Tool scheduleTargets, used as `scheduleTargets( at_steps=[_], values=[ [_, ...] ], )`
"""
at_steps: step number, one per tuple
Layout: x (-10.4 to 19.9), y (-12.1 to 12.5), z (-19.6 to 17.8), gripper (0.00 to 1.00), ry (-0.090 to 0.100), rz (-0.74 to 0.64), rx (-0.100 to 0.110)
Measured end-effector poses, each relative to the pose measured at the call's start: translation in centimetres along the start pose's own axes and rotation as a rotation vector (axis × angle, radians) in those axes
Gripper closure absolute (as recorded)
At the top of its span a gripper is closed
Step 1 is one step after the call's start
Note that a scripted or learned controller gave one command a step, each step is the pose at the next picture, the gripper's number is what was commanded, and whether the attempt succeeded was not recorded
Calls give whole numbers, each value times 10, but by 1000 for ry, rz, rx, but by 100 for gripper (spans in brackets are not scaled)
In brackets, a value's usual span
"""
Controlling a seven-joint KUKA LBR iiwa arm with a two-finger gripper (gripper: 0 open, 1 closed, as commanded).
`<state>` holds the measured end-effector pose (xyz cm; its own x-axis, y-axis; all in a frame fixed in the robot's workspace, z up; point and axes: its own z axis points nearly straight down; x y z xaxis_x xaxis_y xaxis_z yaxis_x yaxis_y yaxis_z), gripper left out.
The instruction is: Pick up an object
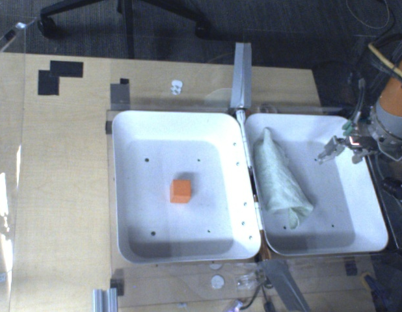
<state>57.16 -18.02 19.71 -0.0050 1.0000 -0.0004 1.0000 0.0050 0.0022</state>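
Crumpled pale cloth (279, 177); smooth white bins (133, 174); wood-grain bench (58, 174).

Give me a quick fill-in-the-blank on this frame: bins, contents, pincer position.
1. The small orange cube lies in the ____ shallow white bin.
2. The crumpled pale green cloth lies in the ____ shallow white bin.
3. The pincer is over the bin that holds the ____.
4. The colour of the band above the arm's wrist is ____.

Missing words: left; right; cloth; orange
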Motion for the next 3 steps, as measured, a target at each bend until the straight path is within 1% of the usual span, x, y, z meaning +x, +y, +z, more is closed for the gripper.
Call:
scheduleTargets(
  at_steps=[1,2,3],
  values=[
    [-7,33,100,0,-2,-127,-4],
    [-6,35,88,100,-3,-129,-11],
    [13,59,9,100,-1,60,-4]
  ],
)
